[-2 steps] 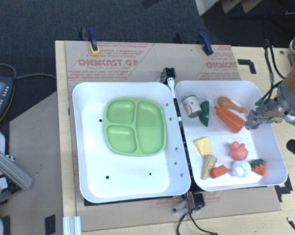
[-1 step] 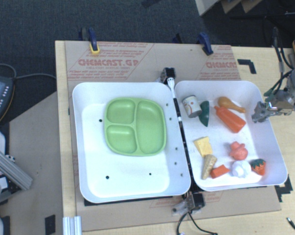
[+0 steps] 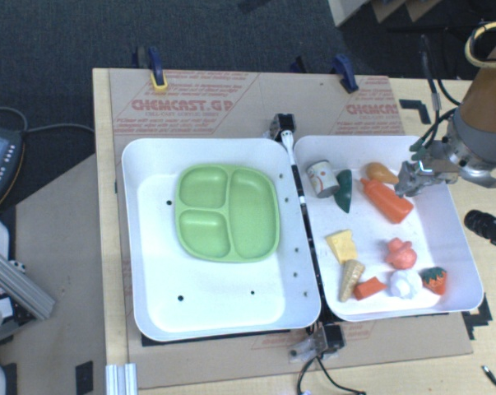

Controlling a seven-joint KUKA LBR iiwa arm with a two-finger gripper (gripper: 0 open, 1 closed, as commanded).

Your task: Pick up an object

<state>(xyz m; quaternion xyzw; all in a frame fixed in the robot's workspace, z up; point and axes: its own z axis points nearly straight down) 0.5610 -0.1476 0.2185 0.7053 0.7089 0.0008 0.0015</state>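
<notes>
You see the hand (image 3: 412,179) low over the right bin (image 3: 455,245), just above the upper end of the orange carrot (image 3: 387,202). You cannot tell how it is set. The green divided plate (image 3: 229,212) lies in the left bin (image 3: 149,245).

So the count: two white bins, left bin (image 3: 141,245) and right bin (image 3: 453,229). One green divided plate (image 3: 229,212) in the left. Right one has nine toy foods, including one cheese wedge (image 3: 341,244), one strawberry (image 3: 434,280), one orange carrot (image 3: 387,201).
</notes>
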